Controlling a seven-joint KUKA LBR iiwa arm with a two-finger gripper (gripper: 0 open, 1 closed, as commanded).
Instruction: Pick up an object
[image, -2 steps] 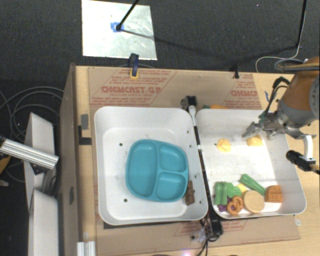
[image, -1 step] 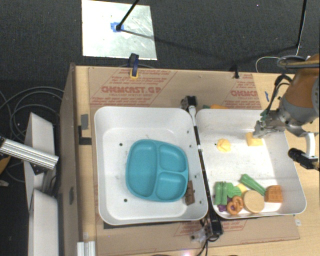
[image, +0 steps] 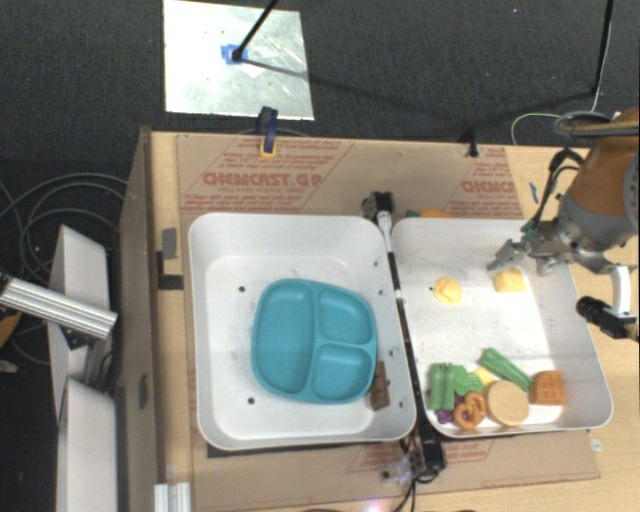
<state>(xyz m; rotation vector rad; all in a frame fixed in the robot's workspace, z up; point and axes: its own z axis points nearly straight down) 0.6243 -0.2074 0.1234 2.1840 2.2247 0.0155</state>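
My gripper (image: 520, 257) hangs over the far right part of the right bin (image: 560, 330), just above a pale yellow block (image: 510, 282). Nothing visibly sits in it. A yellow lump (image: 448, 291) lies to the block's left on the bin floor. Along the near edge lies a cluster of toy food: green pieces (image: 450, 382), a green pod (image: 505, 367), a brown waffle (image: 547, 386), a round tan biscuit (image: 507, 404) and a small pretzel (image: 468, 410).
The left bin (image: 230, 260) holds a teal divided plate (image: 313, 340). A small brown piece (image: 380, 385) rests by the divider between the bins. An orange bit (image: 435, 213) sits on the right bin's far rim. Cables run along the bench's right side.
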